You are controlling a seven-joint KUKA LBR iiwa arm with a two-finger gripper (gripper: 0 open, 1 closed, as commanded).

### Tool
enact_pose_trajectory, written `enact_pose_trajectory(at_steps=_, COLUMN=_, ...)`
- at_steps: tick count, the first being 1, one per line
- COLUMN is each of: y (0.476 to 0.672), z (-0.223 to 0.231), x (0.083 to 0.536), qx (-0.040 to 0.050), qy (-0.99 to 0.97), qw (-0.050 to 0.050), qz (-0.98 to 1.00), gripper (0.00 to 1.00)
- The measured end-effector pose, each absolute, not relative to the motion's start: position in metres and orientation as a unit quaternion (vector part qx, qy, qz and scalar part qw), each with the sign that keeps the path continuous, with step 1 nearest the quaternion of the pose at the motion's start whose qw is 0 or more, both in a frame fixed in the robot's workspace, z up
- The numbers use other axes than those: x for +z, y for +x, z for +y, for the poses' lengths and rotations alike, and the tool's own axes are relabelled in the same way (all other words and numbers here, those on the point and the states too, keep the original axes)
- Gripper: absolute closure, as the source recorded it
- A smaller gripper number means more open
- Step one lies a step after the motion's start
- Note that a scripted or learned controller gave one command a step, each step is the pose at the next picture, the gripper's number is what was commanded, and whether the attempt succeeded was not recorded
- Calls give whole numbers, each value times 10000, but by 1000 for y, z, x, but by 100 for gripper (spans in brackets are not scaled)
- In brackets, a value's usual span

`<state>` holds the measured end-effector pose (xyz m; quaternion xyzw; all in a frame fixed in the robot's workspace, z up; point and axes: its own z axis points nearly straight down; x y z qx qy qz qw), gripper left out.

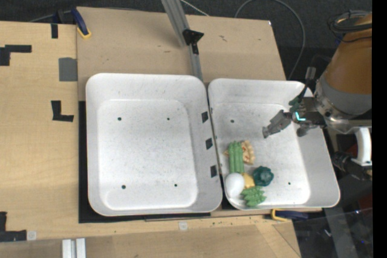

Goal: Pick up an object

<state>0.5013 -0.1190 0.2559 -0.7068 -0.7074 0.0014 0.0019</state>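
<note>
Lying clustered at the lower left of the right bin (314, 187): a green ridged piece (234, 158), tan item (247, 148), white egg shape (234, 182), dark teal object (263, 176), small green figure (254, 196). Hovering up and right of them, near mid-bin, the gripper (277, 124), fingers looking slightly parted, clasping nothing. Sitting alongside, the left bin (145, 84). Judging the pick as not yet done: descending, closing, lifting all remaining.

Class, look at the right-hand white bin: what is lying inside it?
The right bin holds a green stick, tan piece, white egg, dark teal ball and green lump. Anything beneath them is covered.
</note>
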Motion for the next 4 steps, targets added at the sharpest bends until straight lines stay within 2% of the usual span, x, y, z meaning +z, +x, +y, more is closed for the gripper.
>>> enact_pose_trajectory(at_steps=1, y=502, z=-119, x=258, qx=4, qy=-7065, qw=4, qz=-7077, gripper=0)
enact_pose_trajectory(at_steps=2, y=507, z=-117, x=212, qx=20, qy=-7067, qw=24, qz=-7075, gripper=0)
enact_pose_trajectory(at_steps=4, y=494, z=-100, x=115, qx=7, qy=-7068, qw=15, qz=-7074, gripper=0)
